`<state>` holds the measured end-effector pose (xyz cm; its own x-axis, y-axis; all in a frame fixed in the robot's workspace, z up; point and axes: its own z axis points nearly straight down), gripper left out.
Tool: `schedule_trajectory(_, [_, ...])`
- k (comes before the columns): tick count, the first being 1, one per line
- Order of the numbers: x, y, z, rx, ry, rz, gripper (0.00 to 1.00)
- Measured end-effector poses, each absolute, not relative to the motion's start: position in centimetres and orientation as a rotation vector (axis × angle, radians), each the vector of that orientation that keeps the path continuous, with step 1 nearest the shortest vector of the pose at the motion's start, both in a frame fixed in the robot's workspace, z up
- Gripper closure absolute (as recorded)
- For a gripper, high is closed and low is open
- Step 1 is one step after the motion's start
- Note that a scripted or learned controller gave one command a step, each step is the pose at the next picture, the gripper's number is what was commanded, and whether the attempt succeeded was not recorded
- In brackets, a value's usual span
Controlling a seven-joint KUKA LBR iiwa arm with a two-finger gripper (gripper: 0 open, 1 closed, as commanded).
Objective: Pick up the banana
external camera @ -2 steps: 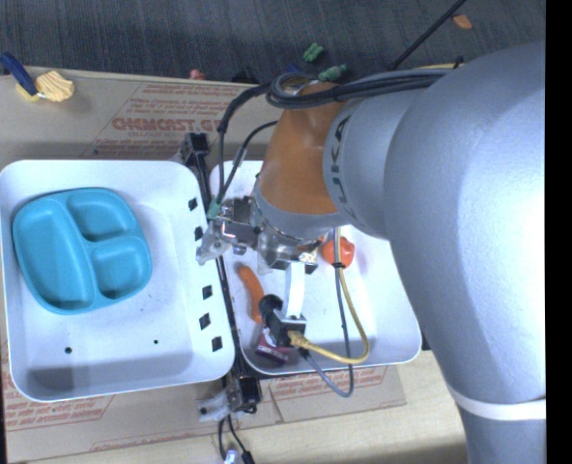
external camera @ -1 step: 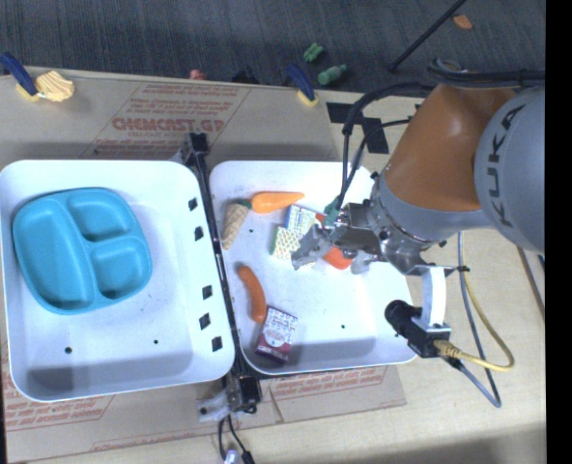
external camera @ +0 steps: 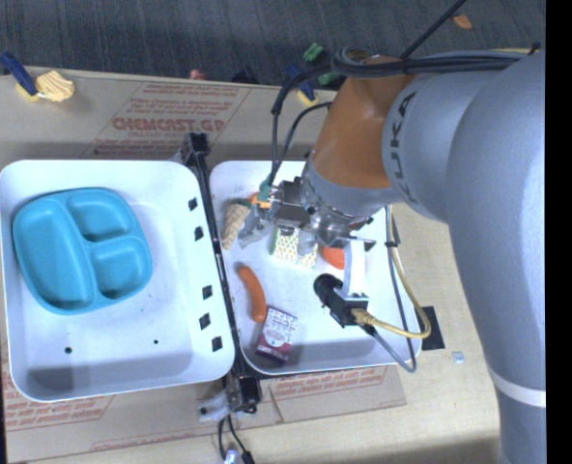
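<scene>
Two glossy white bins (external camera: pixel 93 375) | gripper (external camera: pixel 267 222) beside pale ridged banana (external camera: pixel 234 222)

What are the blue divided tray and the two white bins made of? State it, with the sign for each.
Blue tray: likely moulded plastic, matte to satin; uniform colour, rounded compartment edges, soft highlights.
White bins: probably thin formed plastic, smooth and slightly glossy; rounded corners and soft shading along the walls. Neither can be confirmed by look alone.

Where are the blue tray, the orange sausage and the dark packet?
Tray (external camera: pixel 78 249): camera view, its middle ridge, left bin.
Sausage (external camera: pixel 254 293): camera view, mid-length, right bin.
Packet (external camera: pixel 277 337): camera view, its label face, right bin's near edge.
</scene>
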<state>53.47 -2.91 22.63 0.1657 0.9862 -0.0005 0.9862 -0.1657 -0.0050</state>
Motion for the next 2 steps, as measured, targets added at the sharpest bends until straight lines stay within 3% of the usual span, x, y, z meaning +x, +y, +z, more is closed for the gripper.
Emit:
schedule_trajectory(1, [47.8,1.3,19.1,-2.076,-2.35,0.006,0.0])
schedule_trajectory(2, [47.5,12.5,13.9,-2.038,-2.384,0.007,0.0])
